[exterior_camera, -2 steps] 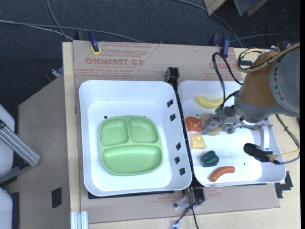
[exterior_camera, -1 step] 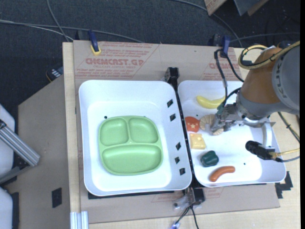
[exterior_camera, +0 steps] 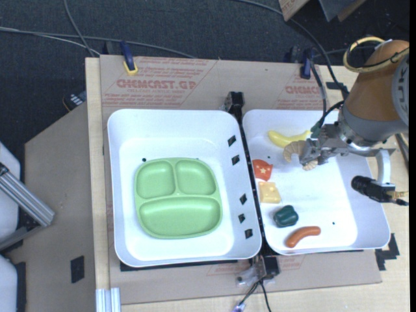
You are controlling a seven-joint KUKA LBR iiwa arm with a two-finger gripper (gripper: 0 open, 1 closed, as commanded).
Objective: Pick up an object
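Observation:
The right bin (exterior_camera: 338,200) holds several toy foods. A yellow banana (exterior_camera: 281,137) lies at its back left, with a tan piece (exterior_camera: 293,152) just in front of it. My gripper (exterior_camera: 312,153) is low over the bin, right beside the tan piece and touching or nearly touching it. A red-orange piece (exterior_camera: 261,169), a yellow wedge (exterior_camera: 268,192), a dark green piece (exterior_camera: 285,216) and an orange sausage (exterior_camera: 303,235) lie along the bin's left and front.
The left bin (exterior_camera: 123,174) bears a green divided plate (exterior_camera: 177,197). A black divider (exterior_camera: 246,174) runs between the bins. A black fitting (exterior_camera: 372,187) sits at the right bin's right side, under the arm (exterior_camera: 377,103).

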